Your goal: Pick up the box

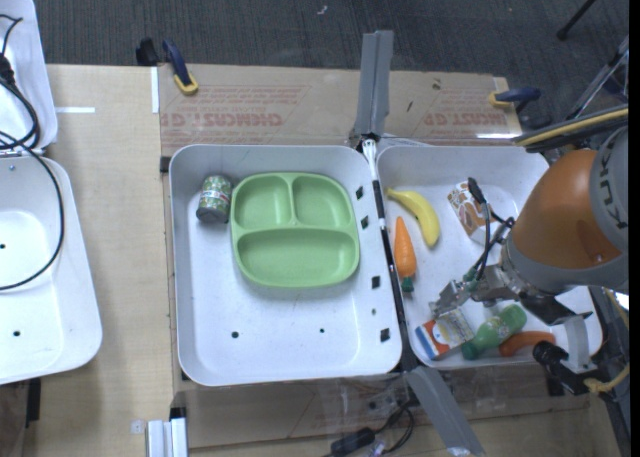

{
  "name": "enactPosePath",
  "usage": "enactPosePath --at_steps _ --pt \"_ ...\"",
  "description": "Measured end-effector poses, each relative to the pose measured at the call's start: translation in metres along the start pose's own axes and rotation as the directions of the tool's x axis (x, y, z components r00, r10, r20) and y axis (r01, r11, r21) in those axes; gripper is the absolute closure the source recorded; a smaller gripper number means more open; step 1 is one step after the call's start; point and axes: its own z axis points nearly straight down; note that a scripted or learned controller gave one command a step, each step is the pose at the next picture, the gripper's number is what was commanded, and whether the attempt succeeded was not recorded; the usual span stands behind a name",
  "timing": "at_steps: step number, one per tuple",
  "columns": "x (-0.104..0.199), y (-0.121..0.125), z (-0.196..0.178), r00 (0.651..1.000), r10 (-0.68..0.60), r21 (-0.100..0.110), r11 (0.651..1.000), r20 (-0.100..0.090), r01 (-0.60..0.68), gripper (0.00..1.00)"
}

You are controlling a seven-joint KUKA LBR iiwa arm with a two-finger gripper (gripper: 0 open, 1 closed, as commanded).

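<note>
The box (440,334), a small white carton with orange and blue print, lies flat near the front edge of the right bin (455,167). My gripper (457,297) hangs just above the box's far end, reaching in from the right under the orange wrist band (565,210). The arm's body hides part of the bin's right side. A green bottle (494,331) lies right beside the box, touching or nearly touching it.
In the right bin lie a banana (421,213), a carrot (404,247), a brown-and-white packet (466,208) and a red-orange item (522,342). The left bin (200,325) holds a green divided plate (294,228) and a small can (213,198).
</note>
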Motion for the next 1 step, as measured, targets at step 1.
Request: enactPosePath --at_steps 1 --pt "0.0079 0.002 -0.0005 0.993 -0.117 -0.002 0.993 0.001 0.117 0.0"
